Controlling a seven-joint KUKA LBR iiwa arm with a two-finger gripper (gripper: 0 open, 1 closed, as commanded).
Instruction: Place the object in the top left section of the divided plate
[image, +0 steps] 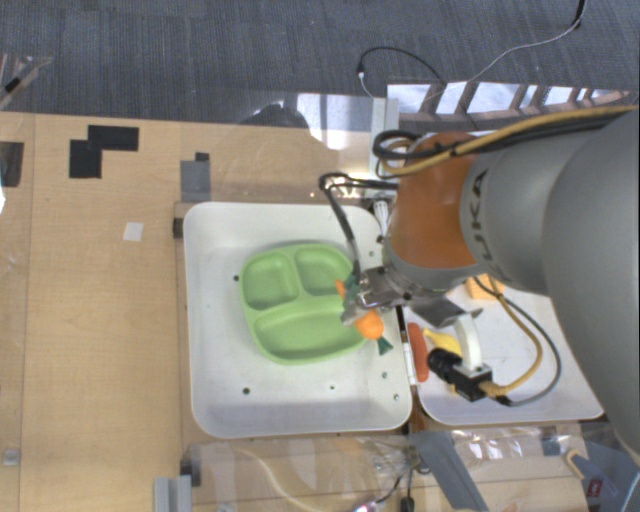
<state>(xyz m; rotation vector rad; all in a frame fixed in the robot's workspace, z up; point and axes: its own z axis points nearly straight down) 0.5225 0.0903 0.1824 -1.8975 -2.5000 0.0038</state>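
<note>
A smooth green divided plate (290, 305) lies in the left white bin (215, 390). At its right rim, the gripper (358, 302) pinches a small rounded orange object (370, 325).

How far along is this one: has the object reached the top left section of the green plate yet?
Not yet. Done: the arm has brought a small orange object to the divided plate. In hand: the object sits at the gripper, over the plate's right rim; whether it is truly gripped is unclear. Left: carry it across to the top left section, which looks bare green, and release it.
</note>
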